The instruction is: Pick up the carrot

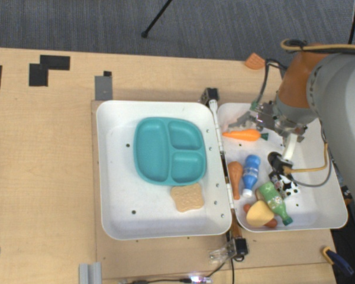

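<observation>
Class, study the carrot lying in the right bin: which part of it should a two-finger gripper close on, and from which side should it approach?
Grip the carrot around its thick orange middle, coming straight down from above. It lies flat and roughly crosswise in the right bin, tapering toward the divider, so fingers closing across its narrow width would probably hold best. The gripper is just beyond it.

Orange carrot (pixel 241 136) — teal plate (pixel 168 151)
</observation>
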### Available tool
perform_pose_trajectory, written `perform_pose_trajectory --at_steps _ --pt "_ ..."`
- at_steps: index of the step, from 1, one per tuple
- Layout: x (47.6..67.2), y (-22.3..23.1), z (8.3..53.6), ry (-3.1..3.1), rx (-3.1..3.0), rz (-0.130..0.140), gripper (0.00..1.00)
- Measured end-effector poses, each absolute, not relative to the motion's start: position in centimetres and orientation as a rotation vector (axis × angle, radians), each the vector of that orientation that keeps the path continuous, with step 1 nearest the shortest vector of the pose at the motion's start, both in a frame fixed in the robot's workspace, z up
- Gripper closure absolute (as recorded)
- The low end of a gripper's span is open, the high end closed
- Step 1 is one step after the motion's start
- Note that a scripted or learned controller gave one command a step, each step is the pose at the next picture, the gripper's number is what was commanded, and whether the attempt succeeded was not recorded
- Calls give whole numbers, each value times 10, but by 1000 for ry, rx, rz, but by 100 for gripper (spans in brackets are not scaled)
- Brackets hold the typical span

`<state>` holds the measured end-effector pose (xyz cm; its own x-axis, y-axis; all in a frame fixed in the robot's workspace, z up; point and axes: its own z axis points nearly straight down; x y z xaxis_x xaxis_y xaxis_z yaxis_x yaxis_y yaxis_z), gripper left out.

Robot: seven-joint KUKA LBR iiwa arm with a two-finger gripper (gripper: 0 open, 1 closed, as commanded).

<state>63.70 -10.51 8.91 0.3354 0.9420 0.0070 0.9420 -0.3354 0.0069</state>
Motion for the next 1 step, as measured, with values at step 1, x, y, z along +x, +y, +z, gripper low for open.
perform_pose_trajectory --at_steps 1 --pt "630 -99 86 1487 2769 3 0"
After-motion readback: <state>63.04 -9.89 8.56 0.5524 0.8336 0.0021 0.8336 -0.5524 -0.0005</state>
